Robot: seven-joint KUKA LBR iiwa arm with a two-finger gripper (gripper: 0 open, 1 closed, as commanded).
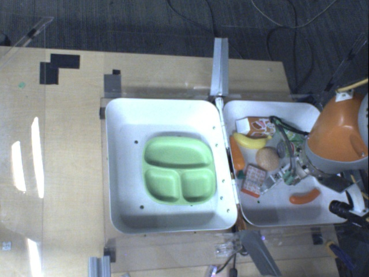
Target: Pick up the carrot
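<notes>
The carrot [236, 153] lies in the right bin [300, 215], hard against that bin's left wall, its length running along the wall. Just right of it are a banana [249, 141], a brownish potato [266, 158] and a small red-patterned packet [253, 180], with an orange and white carton [259, 124] near the bin's far side. A sausage [304, 197] lies apart toward the near right. The arm [340, 137] reaches in from the right, its orange band above the bin, and the gripper [288, 169] sits low just right of the potato; whether its fingers are open or closed cannot be told from here. The left bin [121, 154] holds a green divided tray [178, 169]. Both bins rest on a pale wooden surface [52, 183].
</notes>
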